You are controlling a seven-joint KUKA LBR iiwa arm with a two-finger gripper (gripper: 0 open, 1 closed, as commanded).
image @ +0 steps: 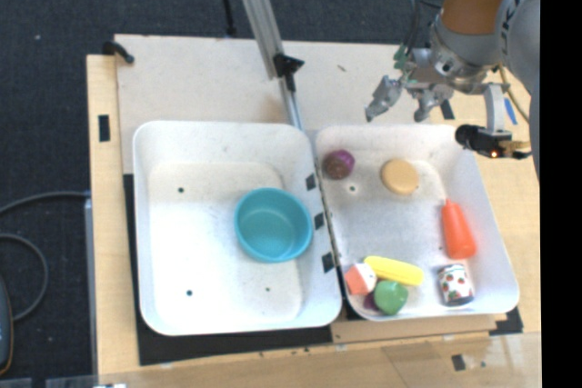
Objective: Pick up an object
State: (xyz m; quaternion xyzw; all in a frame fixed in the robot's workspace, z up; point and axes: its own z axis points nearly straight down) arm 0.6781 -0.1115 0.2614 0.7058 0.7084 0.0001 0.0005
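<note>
My gripper [401, 104] hangs above the far rim of the right bin [414, 218], its two fingers spread open with nothing between them. Below it in that bin lie a purple ball [339, 164] and a tan round piece [399, 176]. An orange carrot-like piece [457, 229] lies by the right wall. At the near edge sit a yellow banana-like piece [394, 271], a green round piece [390, 297], a small pink block [358, 279] and a small patterned can [455, 284]. A blue bowl [273, 224] stands in the left bin [182, 195].
A slanted metal pole [259, 9] rises from the bench behind the divide between the bins. The bench's bare wooden top [200, 77] stretches behind the left bin.
</note>
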